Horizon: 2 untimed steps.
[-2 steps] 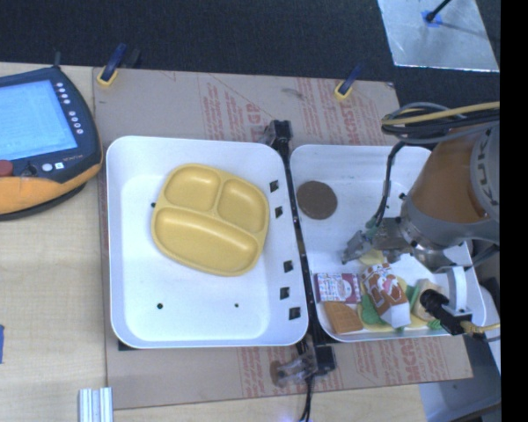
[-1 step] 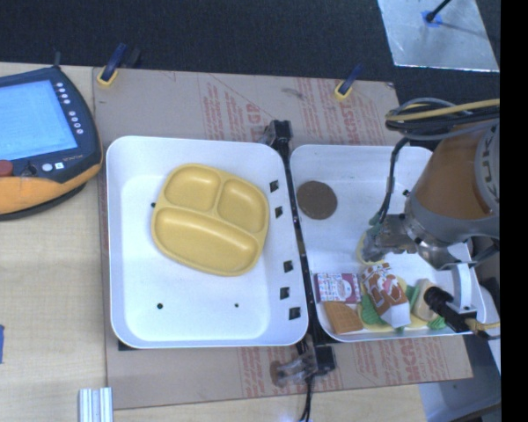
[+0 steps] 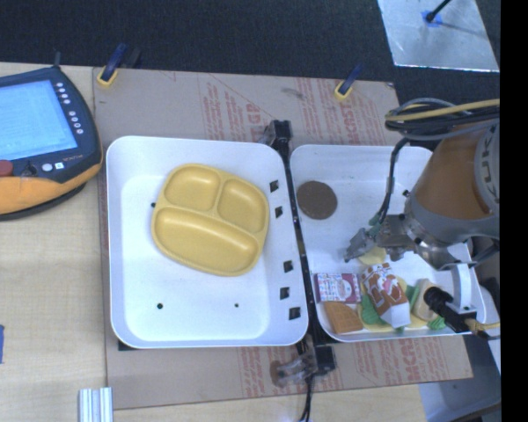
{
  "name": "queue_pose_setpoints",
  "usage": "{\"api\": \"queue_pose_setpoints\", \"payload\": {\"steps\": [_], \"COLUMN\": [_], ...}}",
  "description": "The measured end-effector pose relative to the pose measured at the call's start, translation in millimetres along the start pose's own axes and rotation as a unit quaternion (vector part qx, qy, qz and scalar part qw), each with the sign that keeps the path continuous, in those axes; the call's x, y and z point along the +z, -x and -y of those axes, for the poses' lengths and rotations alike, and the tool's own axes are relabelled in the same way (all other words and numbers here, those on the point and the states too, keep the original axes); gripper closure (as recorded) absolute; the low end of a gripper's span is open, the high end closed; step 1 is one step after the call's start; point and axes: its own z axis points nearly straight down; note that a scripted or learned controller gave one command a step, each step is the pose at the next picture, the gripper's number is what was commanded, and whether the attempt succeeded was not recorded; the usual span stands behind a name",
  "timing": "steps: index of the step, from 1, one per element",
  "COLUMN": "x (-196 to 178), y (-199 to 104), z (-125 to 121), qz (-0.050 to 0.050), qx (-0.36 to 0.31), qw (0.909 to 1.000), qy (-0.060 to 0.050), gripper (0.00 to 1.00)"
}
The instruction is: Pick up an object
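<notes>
Gripper [image 3: 366, 246] hangs low in the right bin [image 3: 352, 161], just above small packets [image 3: 378, 293]; whether it is open or closed cannot be told. Yellow divided plate [image 3: 211, 220] lies in the left bin [image 3: 132, 262].

A light wood counter [image 3: 44, 323] is covered across its middle by a sheet of brown cardboard [image 3: 211, 104] printed with faded red lettering. Two shallow white bins sit side by side on the cardboard, touching along their inner edges: the left bin [image 3: 128, 262] and the right bin [image 3: 352, 161]. At the counter's far left edge lies a control tablet [image 3: 31, 126] with a lit screen, resting on an orange base, well apart from the bins.
</notes>
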Motion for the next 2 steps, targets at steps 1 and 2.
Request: {"api": "queue_pose_setpoints", "payload": {"steps": [1, 2], "x": [17.4, 22.0], "y": [-4.2, 1.0], "z": [38.1, -11.0], "qz": [0.000, -0.001], "qx": [0.002, -0.001], "qw": [1.0000, 1.0000], "qy": [0.007, 0.000], "gripper": [0.00, 0.00]}}
